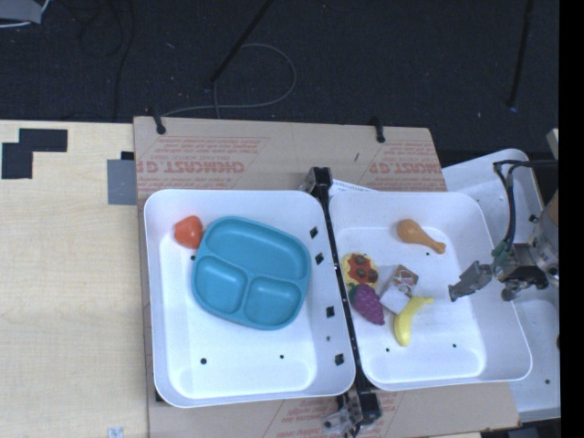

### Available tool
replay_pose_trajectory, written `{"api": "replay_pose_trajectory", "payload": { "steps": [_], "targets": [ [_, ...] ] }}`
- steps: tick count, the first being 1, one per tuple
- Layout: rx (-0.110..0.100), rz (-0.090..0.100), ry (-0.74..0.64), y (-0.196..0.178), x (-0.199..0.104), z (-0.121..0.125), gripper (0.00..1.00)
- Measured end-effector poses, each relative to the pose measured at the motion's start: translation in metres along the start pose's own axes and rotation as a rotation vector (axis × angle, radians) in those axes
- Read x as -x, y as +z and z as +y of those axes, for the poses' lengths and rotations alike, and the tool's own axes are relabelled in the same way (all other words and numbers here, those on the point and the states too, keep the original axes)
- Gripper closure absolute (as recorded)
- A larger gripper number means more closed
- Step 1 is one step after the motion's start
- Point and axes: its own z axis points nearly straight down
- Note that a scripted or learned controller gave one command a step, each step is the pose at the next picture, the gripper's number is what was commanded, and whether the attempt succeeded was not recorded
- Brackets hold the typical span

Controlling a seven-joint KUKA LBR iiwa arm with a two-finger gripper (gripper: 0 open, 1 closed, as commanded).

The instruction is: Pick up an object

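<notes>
1. Grey jaws are sitting over the right edge of the right bin, poking in from the right. Honestly can't tell if they're apart or together, too small and blurry from up here. Nothing visibly between them, and I can't say if they touch the bin floor.
2. Closest grab looks like the yellow banana, just left of and a bit below the jaws. Its long axis runs on a diagonal, upper right to lower left.
3. Just past it: a brown and white block, a purple grape bunch and a small yellow-red toy, all crowded together.
4. Chicken drumstick lies alone toward the back, up-left of the jaws.
5. Left bin has a blue divided plate and an orange-red ball, well apart from the jaws.
</notes>
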Motion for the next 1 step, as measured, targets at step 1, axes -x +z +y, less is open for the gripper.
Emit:
{"api": "replay_pose_trajectory", "payload": {
  "steps": [1],
  "targets": [
    [0.011, -0.002, -0.002, -0.0056, 0.0001, 0.0021, 0.00]
  ]
}}
